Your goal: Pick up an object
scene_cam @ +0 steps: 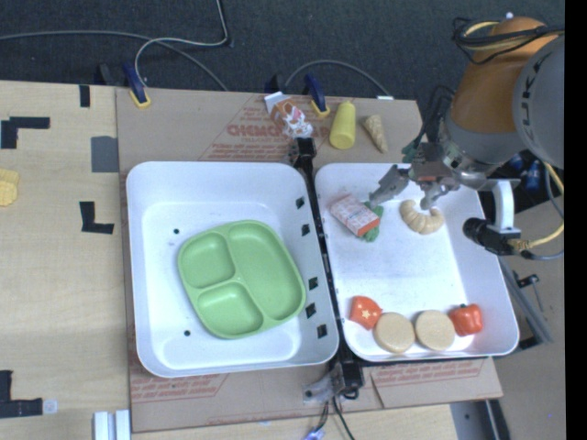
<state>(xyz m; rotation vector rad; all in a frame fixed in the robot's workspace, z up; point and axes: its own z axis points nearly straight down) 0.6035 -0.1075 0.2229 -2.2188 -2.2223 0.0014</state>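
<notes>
The grey two-finger pincer [415,191] hangs spread wide over the right white bin [477,273], empty, just above a beige croissant-shaped toy [422,217].

The grey arm [514,90] is seen entering from three o'clock, its orange band toward one o'clock. The wrist is angled down toward nine o'clock. The gripper [410,188] is held low, its two fingers [387,187] spread apart with nothing between them.

We note a yellow bottle [342,125] and a cone [375,132] on the cardboard [229,126], upper centre; black cables [183,39] cross the dark floor.
</notes>
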